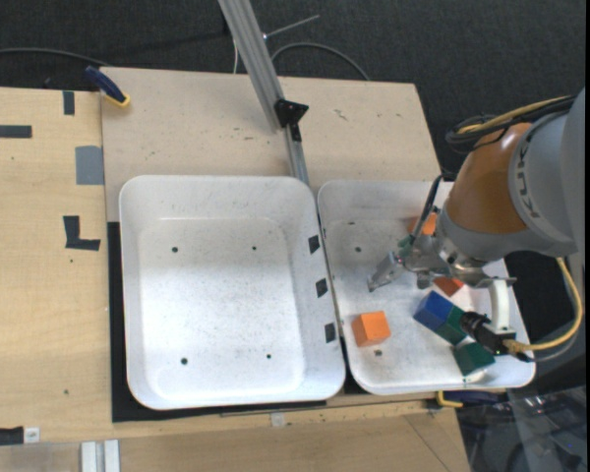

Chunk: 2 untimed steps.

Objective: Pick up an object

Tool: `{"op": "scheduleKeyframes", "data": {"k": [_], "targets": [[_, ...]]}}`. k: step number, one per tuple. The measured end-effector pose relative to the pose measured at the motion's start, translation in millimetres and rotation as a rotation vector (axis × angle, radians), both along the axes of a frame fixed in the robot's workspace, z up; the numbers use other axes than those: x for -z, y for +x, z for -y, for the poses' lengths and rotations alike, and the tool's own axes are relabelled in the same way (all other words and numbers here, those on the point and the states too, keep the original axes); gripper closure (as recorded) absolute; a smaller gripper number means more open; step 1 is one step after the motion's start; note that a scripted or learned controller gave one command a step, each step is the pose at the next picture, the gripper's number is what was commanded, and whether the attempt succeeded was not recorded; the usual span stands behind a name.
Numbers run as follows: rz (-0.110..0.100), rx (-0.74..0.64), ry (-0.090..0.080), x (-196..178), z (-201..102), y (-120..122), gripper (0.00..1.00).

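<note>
The gripper (388, 268) hangs low in the right bin (359, 205), its 2 fingers spread with nothing between them. The orange cube (371, 327) sits just nearer, apart from it. A descent here would likely close on bare floor. Crowding is another risk: the blue block (436, 313) and green block (469, 354) lie together at the right. The left bin (138, 214) holds nothing.
</note>
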State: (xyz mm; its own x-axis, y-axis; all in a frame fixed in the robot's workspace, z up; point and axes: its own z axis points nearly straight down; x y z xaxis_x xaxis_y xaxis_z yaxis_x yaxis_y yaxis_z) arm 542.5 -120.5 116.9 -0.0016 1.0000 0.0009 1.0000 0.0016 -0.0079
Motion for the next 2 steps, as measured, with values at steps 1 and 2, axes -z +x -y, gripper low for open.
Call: {"op": "scheduleKeyframes", "data": {"k": [1,2], "targets": [[0.004,-0.001,0.001,-13.1,-0.1,1.2,1.00],[0.012,-0.001,-0.001,-65.1,-11.0,3.8,1.00]]}}
